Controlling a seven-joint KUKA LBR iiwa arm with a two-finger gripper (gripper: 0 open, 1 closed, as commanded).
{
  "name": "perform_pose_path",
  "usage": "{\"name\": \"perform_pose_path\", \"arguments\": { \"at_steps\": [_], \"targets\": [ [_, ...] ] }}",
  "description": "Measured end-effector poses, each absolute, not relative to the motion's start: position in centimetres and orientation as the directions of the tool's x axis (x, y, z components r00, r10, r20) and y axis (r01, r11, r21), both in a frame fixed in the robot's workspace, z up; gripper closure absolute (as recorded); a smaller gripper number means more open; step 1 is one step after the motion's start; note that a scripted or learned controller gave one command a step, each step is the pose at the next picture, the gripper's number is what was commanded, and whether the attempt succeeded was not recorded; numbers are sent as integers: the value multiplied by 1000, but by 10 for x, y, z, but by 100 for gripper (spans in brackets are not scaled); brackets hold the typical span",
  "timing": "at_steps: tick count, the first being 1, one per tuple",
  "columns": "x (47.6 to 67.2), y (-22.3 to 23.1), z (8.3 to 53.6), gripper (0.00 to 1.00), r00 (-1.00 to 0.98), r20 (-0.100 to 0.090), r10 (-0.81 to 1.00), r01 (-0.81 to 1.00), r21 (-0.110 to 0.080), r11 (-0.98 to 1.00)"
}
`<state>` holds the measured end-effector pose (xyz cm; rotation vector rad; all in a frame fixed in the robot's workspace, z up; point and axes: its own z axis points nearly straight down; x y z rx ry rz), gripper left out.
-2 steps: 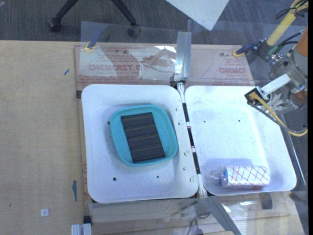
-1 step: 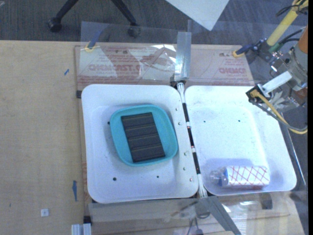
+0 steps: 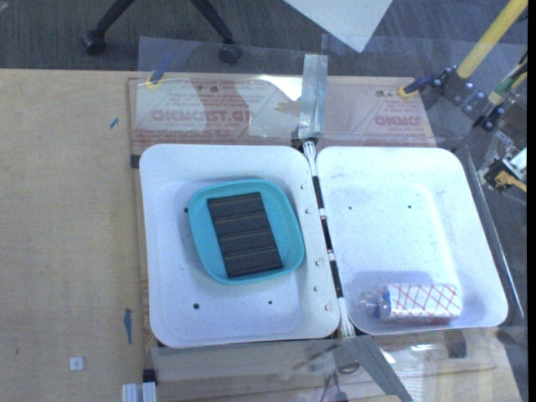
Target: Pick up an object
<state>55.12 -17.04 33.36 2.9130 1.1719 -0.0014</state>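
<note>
Whether the jaws are open or closed I cannot tell; nothing can be said to be held. The arm comes in from the right of the view, so the right bin [image 3: 402,199] is the nearer of the two. Its one thing, a tube [image 3: 414,301] with a red cross-hatched wrap, lies on its side in the front of that bin, close against the front wall and towards the right corner. Its long axis runs left to right across the view, with the bluish cap end pointing left towards the divide between the bins. My judgement is that a grasp would go best across the short way, jaws closing front to back, though the front wall just beside the tube leaves little room for a finger there.

Farther out, past the divide, the left bin [image 3: 167,308] holds a teal dish [image 3: 201,229] near its middle. A dark ribbed block [image 3: 243,234] lies flat in the dish, its long axis running front to back and slightly tilted, well apart from the tube. That pair would ask for the longer reach.

By count: two bins side by side on the desk [image 3: 67,224]; one tube; one dish; one block. So there are three things to choose from, with the tube on the arm's side.
</note>
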Motion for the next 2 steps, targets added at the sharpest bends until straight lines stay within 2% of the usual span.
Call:
{"name": "perform_pose_path", "arguments": {
  "at_steps": [1, 2],
  "targets": [
    [552, -209, 291, 100, 844, -3, 536, 536, -4, -844],
    [535, -128, 309, 100, 976, -4, 218, 218, -3, -976]
  ]
}}
